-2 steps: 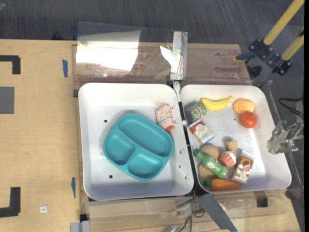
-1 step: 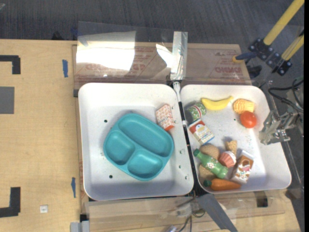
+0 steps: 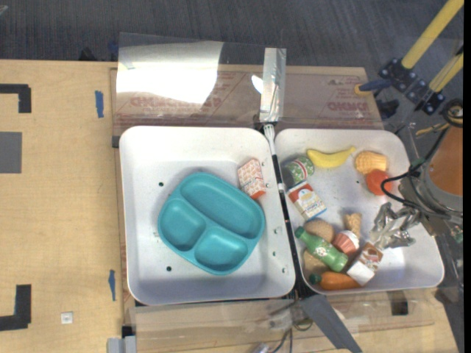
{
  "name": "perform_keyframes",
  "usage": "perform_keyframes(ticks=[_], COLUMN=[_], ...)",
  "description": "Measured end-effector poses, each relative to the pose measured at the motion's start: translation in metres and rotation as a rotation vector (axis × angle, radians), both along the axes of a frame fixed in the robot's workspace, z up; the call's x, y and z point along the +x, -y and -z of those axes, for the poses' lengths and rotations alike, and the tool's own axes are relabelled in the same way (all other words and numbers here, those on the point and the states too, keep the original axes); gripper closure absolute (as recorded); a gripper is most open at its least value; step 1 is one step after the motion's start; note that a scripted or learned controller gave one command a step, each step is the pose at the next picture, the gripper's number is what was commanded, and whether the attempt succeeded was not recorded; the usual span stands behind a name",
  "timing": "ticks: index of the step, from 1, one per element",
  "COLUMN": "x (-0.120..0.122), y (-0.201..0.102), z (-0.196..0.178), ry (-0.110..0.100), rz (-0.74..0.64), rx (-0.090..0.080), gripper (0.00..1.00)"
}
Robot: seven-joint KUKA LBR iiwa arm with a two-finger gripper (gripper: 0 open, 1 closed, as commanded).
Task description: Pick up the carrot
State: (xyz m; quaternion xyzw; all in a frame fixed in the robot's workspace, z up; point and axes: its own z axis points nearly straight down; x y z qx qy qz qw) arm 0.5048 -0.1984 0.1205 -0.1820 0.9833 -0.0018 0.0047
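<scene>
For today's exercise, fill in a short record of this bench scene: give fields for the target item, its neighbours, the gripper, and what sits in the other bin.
target: carrot, lying at the near edge of the right bin
neighbours: green bottle just above it, white-capped bottle at its right end
gripper: gripper over the right bin, up and right of the carrot, apart from it
left bin: teal divided tray, small carton

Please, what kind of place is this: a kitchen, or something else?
Probably a robot test bench, not a kitchen: two white bins sit on a plywood bench, toy food such as a carrot and banana fills one, and a robot tool reaches in.
</scene>
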Motion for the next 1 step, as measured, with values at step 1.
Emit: perform_keyframes(ticks=[1], x=[-0.001], y=[-0.0005], z=[0.0018], ry=[-0.004], rz=[0.0], rx=[0.002], gripper=[0.0])
